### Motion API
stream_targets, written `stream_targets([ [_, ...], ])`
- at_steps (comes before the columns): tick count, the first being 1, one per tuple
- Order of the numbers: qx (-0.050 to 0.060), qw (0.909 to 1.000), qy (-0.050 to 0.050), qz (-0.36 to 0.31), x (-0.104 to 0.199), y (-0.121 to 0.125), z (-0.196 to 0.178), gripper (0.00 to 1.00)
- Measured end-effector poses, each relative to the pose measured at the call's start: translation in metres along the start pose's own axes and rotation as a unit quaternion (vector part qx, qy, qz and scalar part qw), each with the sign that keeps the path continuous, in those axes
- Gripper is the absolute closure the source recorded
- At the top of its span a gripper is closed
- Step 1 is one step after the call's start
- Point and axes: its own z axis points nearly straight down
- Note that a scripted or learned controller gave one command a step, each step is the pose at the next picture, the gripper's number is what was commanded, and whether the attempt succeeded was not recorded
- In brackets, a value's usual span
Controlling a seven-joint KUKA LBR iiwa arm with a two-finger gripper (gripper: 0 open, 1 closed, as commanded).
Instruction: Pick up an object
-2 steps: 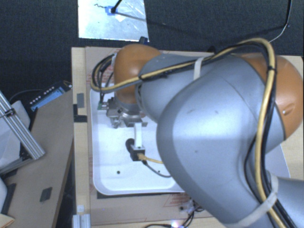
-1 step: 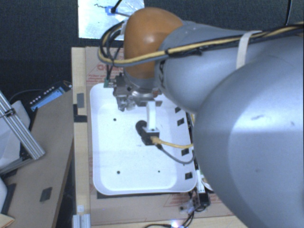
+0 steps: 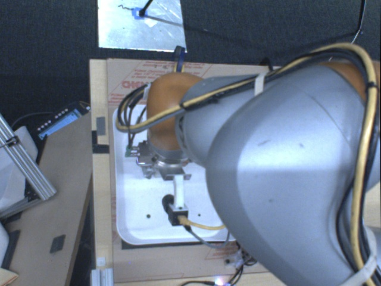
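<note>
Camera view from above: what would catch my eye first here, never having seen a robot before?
The huge grey arm dominates, sweeping in from the right and covering much of the bench. Its orange band glows near the centre, with the wrist hanging over the white bin at the lower middle. At the top, a shiny silvery sheet stands out against the dark backdrop.

Arm shell (image 3: 286, 159): smooth grey satin casing; orange band (image 3: 169, 106): glossy. Bin (image 3: 134, 219): smooth white plastic, slightly shiny. Board (image 3: 155, 73) beneath: matt brown cardboard, red print. Sheet (image 3: 140, 16): crinkled reflective foil. Backdrop (image 3: 47, 40): dark rough cloth. Rail (image 3: 27, 165): ribbed bare metal.
</note>
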Motion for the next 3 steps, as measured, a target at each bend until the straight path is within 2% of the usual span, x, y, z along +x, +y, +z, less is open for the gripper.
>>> stream_targets([
  [1, -0.011, 0.9999, 0.006, -0.003, 0.002, -0.06, -0.147, 1.0],
  [2, -0.005, 1.0, 0.001, 0.0, 0.0, -0.067, 0.032, 1.0],
  [3, -0.011, 0.9999, 0.004, -0.001, 0.001, -0.065, -0.094, 1.0],
])
